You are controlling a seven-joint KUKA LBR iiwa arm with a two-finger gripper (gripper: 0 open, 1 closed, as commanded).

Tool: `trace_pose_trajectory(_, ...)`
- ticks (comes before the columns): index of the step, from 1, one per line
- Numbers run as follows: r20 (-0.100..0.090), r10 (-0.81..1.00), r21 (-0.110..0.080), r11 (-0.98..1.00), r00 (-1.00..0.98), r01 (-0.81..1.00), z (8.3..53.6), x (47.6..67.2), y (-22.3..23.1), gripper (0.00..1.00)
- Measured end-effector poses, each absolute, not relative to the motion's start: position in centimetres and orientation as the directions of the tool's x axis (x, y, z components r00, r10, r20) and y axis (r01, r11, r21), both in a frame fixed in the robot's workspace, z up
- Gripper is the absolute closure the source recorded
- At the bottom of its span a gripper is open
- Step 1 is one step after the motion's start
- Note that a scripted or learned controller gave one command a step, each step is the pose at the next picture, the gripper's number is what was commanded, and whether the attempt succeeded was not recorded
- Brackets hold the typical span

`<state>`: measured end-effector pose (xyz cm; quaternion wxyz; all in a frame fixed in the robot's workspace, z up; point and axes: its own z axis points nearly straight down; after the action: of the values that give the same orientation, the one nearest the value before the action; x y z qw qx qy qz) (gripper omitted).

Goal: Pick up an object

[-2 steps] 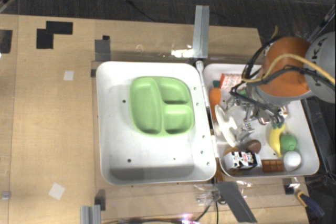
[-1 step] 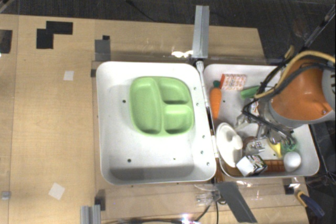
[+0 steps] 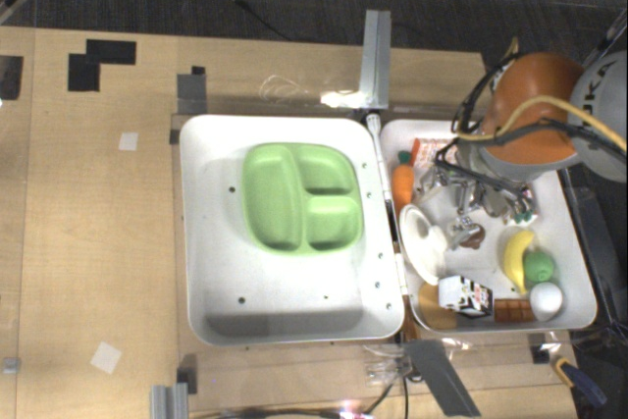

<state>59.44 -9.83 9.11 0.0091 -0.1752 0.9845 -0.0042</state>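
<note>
- The grey arm (image 3: 589,103) with its orange band (image 3: 535,108) reaches in from the right, over the right bin (image 3: 579,240).
- The gripper (image 3: 468,233) hangs low in the middle of the right bin, and I cannot tell if it is open or shut, or if it holds a thing.
- A white cup (image 3: 420,240) lies just to the left of the gripper.
- An orange carrot (image 3: 402,185) lies near the left wall of that bin, above the cup.
- A yellow banana (image 3: 516,254) lies to the right of the gripper, touching a green ball (image 3: 538,267).
- A white ball (image 3: 546,300) sits just below the green one, by the bin's front corner.
- A small black and white box (image 3: 464,294) sits at the front of the bin.
- The left bin (image 3: 211,211) holds a green tray (image 3: 299,196) with three parts.
</note>
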Motion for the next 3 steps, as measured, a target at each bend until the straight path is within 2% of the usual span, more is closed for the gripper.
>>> trace_pose_trajectory(1, -0.018, -0.333, -0.009, 0.943, -0.943, -0.333, 9.2, 52.9, -11.5, 0.00)
trace_pose_trajectory(2, -0.017, -0.317, -0.010, 0.948, -0.948, -0.317, 9.1, 59.4, -9.7, 0.00)
trace_pose_trajectory(3, -0.018, -0.203, -0.006, 0.979, -0.979, -0.203, 9.2, 54.7, -13.1, 0.00)
